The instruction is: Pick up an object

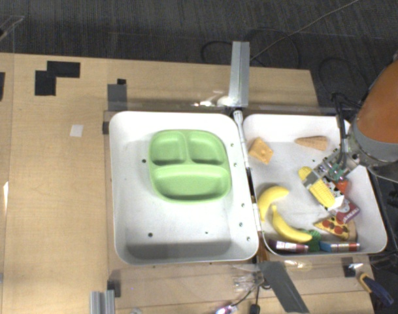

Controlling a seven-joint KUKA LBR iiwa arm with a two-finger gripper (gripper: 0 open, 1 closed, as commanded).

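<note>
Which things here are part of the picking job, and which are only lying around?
Part of the job:
- gripper, low in the right bin
- yellow corn toy beside it
- banana
- orange wedge
- cheese-coloured block
- pizza slice toy

Only lying around:
- green divided plate in the left bin

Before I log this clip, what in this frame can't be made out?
- Gripper: small and blurred over the corn; open or shut, and any contact, can't be told.
- Arm: cut off by the right edge.
- Small items by the right bin's front corner: overlapping and too small to identify.
- Markers: partly hidden by the bin's front wall.
</note>
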